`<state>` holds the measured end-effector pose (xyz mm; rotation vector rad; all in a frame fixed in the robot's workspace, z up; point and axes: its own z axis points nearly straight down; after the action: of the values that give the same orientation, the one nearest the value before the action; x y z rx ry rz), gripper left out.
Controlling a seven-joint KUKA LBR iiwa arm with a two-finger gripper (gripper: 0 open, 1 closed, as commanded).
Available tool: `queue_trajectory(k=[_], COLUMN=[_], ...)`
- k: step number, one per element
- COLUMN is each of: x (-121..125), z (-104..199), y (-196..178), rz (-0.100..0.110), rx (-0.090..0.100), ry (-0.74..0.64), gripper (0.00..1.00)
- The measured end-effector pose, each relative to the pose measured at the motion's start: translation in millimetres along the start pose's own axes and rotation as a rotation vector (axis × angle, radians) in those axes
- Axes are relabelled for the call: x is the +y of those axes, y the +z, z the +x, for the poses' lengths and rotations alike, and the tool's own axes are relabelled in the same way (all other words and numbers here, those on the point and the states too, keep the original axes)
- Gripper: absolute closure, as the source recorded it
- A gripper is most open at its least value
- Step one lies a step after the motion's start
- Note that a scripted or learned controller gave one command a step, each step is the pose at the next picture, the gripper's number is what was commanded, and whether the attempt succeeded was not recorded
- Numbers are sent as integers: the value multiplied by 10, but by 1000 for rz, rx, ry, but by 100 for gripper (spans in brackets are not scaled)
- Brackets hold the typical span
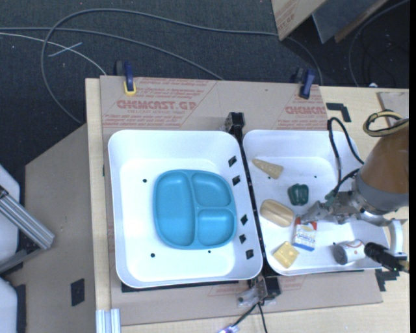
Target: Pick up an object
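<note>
Right, two white bins side by side on the surface (97, 214); left bin (127, 250) holds a blue divided plate (194, 208), three compartments, lying flat roughly mid-bin; a row of small black clips runs down the seam between the bins.

Right bin (260, 140) holds the loose objects: a tan wedge-shaped piece (268, 168) at the far left; a dark green pepper-like item (298, 193) near the middle; a tan bread-roll shape (276, 213) just left of centre; a small red, white and blue carton (304, 236) nearer, just right of the roll; a yellow block (285, 254) at the near edge, close to the carton's near-left corner; a grey and white cylinder with a red mark (350, 252) near the right, lying on its side.

Arm (387, 170) comes in from the right, orange-brown band over grey wrist, low over the right bin; gripper (318, 211) sits between the green item and the carton, just above the carton's far end; cannot tell whether it touches either; metal linkage is visible but the fingers blur into it, so cannot tell if they are apart or together; nothing visibly between them.

A black cable (333, 140) loops from the arm over the far right of the bin; blue clamps (129, 75) on the far edge of the board; cardboard box (296, 14) and thin cables on the dark floor (52, 78) beyond.
</note>
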<state>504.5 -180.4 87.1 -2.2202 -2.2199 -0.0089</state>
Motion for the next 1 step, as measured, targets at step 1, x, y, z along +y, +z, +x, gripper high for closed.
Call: queue_trajectory(k=[1], x=[24], z=[4], y=[-142], rz=[-8], rx=[-1], ry=[-2], gripper=[100])
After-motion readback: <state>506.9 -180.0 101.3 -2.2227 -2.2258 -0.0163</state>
